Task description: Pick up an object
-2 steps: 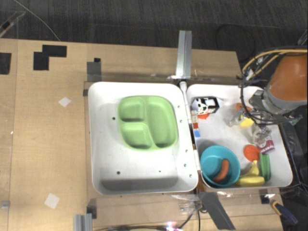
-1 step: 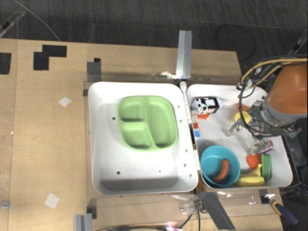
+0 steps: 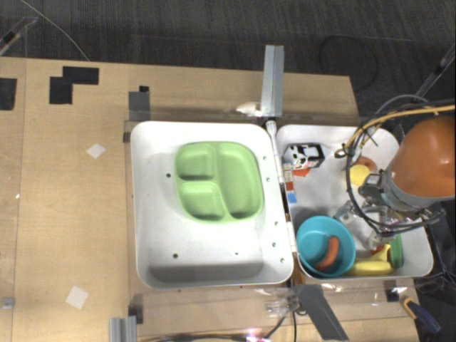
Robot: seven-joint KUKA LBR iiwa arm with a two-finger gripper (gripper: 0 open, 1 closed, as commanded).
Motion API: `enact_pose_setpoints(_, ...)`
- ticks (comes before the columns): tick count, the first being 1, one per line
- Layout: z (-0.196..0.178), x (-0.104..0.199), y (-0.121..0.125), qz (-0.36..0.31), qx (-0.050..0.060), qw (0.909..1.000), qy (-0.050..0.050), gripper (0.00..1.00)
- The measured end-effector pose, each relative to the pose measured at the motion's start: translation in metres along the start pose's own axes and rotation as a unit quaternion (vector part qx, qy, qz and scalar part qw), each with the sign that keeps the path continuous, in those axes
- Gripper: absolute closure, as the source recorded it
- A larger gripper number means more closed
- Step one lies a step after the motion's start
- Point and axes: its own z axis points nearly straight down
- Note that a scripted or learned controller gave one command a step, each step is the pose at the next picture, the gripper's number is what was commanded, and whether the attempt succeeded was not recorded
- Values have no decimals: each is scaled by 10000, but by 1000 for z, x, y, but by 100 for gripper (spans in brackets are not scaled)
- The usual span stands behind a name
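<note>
A green divided plate fills the left bin; the arm (orange-banded) hangs over the right bin, near a blue bowl.

place: robotics lab | shown by: a plywood counter on which two white bins are framed by metal brackets | behind the bins: an aluminium post is mounted, dark carpet is seen | right of them: cables are looped
</note>
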Motion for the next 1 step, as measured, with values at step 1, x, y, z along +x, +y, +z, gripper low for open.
enact_pose_setpoints(1,-9,3,17,-161,261,9995,-39,0)
